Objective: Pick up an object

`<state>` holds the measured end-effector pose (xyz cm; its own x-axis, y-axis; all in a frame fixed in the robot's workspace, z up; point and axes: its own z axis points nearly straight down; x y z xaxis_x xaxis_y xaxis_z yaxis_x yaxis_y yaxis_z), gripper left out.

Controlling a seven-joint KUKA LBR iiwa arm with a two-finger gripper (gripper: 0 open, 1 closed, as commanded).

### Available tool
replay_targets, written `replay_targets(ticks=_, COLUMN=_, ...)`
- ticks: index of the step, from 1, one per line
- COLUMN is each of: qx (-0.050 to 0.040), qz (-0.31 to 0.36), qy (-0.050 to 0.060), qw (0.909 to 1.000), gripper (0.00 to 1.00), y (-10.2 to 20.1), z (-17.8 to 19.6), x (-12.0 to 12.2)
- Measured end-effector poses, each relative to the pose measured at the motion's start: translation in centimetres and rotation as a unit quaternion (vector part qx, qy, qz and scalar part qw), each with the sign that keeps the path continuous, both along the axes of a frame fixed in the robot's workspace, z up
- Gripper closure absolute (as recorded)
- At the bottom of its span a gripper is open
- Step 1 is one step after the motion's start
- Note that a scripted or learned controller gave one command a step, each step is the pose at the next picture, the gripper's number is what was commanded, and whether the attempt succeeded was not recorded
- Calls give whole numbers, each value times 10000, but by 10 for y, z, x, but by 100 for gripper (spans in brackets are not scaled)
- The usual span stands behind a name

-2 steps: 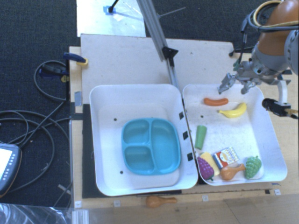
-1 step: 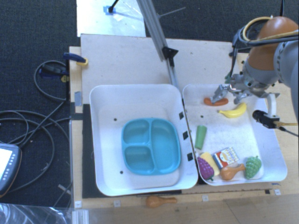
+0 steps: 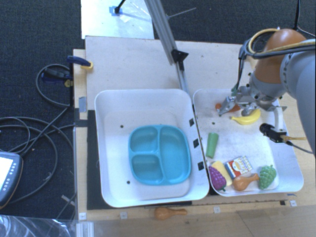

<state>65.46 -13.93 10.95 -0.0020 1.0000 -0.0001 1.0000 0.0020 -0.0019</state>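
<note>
My gripper [image 3: 234, 106] hangs low over the far part of the right bin [image 3: 291, 167]. A small orange piece [image 3: 218, 105] pokes out at its left side, right under the metal tips; whether it is gripped I cannot make out. A yellow banana [image 3: 248, 118] lies just in front of the gripper. Nearer the front of the bin are a green cylinder [image 3: 212, 144], purple grapes [image 3: 217, 177], a red and white box [image 3: 239, 166], a brown drumstick [image 3: 244, 181] and green grapes [image 3: 267, 177].
The left bin [image 3: 111, 132] holds a blue divided plate [image 3: 159, 154]. A brown drumstick [image 3: 170, 212] lies on the bench in front of the bins. A grey pole [image 3: 163, 26] slants down to the bins' shared far corner. Cables lie at the left.
</note>
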Motion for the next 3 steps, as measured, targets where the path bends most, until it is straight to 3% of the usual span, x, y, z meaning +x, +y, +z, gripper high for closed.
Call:
replay_targets(ticks=1, qx=-4, qz=-1, qy=-34, qw=10000, gripper=100, y=0, z=14, x=2)
replay_targets(ticks=3, qx=-6, qz=26, qy=-47, qw=10000, gripper=100, y=7, z=119, x=10)
